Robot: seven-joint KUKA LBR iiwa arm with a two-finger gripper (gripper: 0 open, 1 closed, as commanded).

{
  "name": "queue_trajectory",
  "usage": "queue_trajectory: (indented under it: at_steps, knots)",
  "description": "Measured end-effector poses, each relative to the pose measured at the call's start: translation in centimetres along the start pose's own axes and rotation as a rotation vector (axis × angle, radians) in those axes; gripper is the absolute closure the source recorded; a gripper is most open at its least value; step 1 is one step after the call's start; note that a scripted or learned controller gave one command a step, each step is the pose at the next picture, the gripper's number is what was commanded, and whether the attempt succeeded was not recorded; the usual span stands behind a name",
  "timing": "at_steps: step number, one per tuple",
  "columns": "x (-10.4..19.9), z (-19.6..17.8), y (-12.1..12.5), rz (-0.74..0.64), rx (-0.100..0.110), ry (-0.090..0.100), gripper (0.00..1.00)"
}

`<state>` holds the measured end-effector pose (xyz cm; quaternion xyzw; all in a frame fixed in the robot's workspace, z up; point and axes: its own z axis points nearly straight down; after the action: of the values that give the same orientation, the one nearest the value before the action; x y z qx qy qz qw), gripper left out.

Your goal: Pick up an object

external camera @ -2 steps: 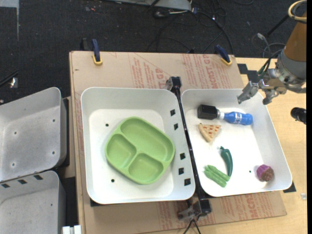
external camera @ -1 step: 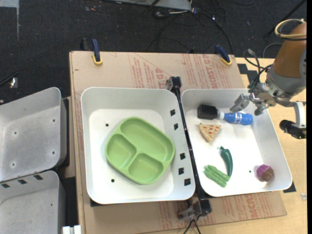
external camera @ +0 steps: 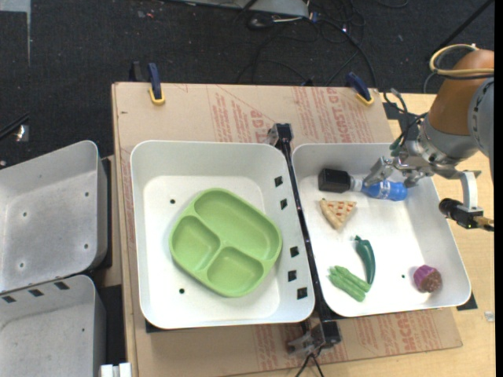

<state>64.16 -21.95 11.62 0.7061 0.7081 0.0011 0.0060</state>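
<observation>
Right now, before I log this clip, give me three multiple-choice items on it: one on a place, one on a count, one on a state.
1. Where does the green divided plate lie?
A. in the left bin
B. in the right bin
C. on the cardboard in front of the bins

2. How many loose things lie in the right bin?
A. three
B. six
C. nine

3. How does the gripper stand to the blue bottle?
A. far off, over the left bin
B. low, right at the bottle
C. raised high, carrying the plate

Answers:
1. A, the plate fills the middle of the left bin.
2. B: black block, blue bottle, pizza slice, green pepper, bean pod, purple piece.
3. B, the gripper sits at the bottle at the back of the right bin.
</observation>
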Motion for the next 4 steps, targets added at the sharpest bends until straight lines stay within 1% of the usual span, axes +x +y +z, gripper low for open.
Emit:
queue_trajectory:
  at_steps: [1, 2, 3, 4]
  knots:
    - [-0.2, 1.6, 0.5, -0.002, -0.009, -0.003, 0.00]
    - [0.0, 1.2, 0.1, -0.001, 0.005, 0.004, 1.00]
    - [0.1, -5.2, 0.3, 0.001, 0.004, 0.004, 1.00]
    - [0.4, -9.4, 0.4, 0.000, 0.007, 0.006, 1.00]
